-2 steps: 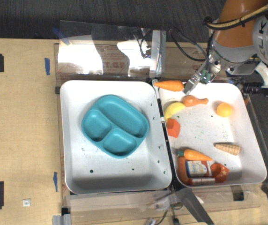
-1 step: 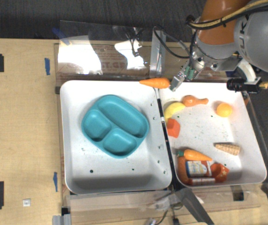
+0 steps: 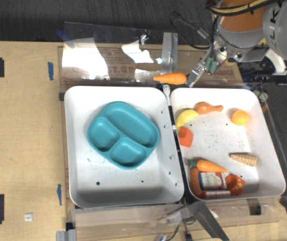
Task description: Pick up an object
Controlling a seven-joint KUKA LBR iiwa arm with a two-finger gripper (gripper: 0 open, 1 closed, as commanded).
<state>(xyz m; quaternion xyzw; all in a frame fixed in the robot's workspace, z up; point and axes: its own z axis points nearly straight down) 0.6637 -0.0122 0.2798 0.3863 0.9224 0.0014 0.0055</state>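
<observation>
My gripper hangs over the back rim of the right bin, near the divider between the two bins. An orange carrot lies level, and its right end sits between the fingertips, so the gripper is shut on it. The carrot juts left, above the back edge of the left bin. In the right bin are a yellow lemon, an orange gourd-shaped toy, a small orange, a red-orange piece, a waffle cone, a second carrot and a red bottle.
A teal divided plate lies in the left bin. Shiny plastic sheeting and a metal upright stand behind the bins. The arm's orange band and cables hang above the right bin's back corner.
</observation>
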